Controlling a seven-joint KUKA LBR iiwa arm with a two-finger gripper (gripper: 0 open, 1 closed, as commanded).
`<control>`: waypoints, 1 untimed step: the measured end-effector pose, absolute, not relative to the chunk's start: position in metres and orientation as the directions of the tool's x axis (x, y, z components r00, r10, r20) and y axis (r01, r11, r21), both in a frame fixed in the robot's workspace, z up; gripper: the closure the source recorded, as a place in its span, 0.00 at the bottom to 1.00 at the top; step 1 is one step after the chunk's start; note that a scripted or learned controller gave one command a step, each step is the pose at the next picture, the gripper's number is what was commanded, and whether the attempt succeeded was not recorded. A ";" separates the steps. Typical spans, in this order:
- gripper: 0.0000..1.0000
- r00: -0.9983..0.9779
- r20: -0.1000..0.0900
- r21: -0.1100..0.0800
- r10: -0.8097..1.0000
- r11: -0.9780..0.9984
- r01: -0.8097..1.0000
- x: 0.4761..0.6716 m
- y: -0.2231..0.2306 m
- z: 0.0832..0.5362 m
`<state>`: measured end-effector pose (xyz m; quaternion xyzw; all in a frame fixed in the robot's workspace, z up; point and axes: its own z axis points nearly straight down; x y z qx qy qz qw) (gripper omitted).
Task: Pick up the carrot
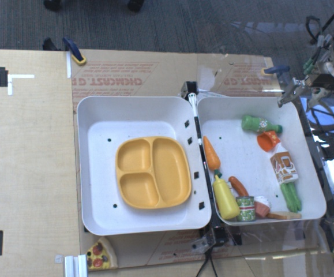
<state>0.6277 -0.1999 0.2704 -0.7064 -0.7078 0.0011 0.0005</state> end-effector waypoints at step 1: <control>0.00 -0.046 -0.002 0.000 0.999 0.046 0.999 0.629 -0.098 0.391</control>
